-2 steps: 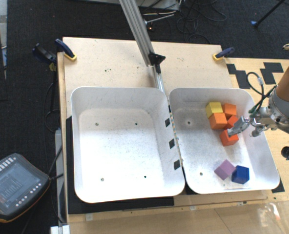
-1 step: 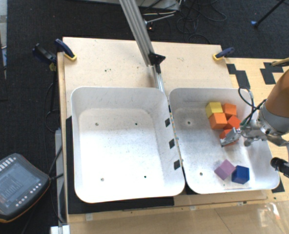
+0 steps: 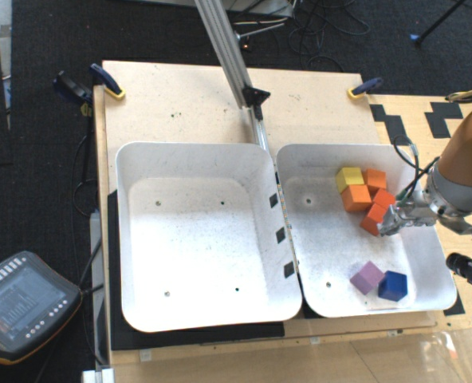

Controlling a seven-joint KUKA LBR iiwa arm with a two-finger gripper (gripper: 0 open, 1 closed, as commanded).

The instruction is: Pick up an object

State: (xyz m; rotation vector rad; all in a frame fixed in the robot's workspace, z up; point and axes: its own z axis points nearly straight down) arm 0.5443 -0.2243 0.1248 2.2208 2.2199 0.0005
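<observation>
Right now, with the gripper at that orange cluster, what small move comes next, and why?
Probably lift slightly and recentre over one orange block. The gripper sits at the cluster's lower right edge in the right bin, with the yellow block packed alongside, and no block is seen between its fingers.

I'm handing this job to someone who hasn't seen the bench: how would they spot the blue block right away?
Look at the right-hand white bin, the one the arm reaches into. Along its near edge, away from the cluster of orange and yellow blocks, two blocks sit together. The blue block is the darker one on the right, touching the purple block.
</observation>
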